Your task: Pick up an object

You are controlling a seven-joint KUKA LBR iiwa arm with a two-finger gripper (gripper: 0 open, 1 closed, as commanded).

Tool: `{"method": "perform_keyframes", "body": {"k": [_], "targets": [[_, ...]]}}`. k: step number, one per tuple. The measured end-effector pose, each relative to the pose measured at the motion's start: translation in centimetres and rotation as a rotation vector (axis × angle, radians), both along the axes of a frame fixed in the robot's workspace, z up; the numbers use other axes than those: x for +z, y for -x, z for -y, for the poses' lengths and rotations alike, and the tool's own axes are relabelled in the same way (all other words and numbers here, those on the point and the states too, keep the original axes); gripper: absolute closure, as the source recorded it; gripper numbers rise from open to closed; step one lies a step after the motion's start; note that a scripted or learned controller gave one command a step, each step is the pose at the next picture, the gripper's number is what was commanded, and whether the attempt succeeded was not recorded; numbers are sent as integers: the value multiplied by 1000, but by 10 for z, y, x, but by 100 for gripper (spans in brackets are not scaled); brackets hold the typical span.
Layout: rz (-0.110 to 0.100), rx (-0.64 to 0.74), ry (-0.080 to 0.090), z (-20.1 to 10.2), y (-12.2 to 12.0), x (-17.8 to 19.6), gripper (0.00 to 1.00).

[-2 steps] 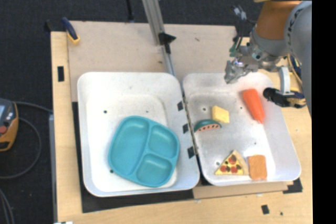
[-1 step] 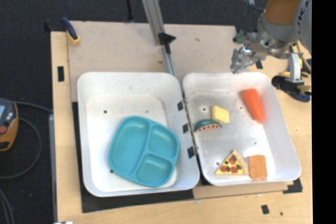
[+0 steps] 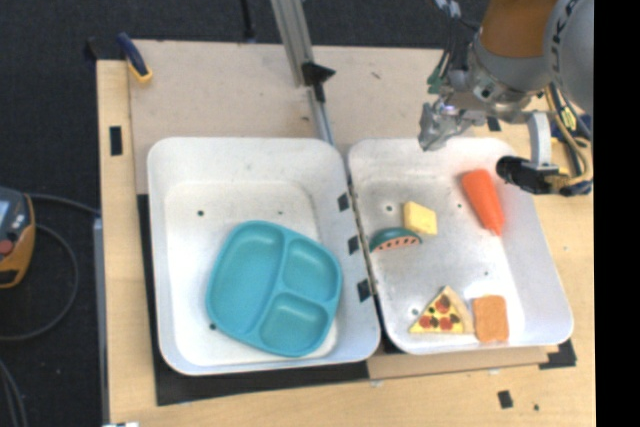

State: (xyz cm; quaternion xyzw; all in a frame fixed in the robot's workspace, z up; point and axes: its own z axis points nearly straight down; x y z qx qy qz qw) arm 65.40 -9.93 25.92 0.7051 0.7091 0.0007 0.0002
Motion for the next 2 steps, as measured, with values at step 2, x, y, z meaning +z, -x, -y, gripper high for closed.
{"method": "perform_keyframes", "body": {"k": [2], "targets": [[-2,0,0,-82,47,-1,100]]}}
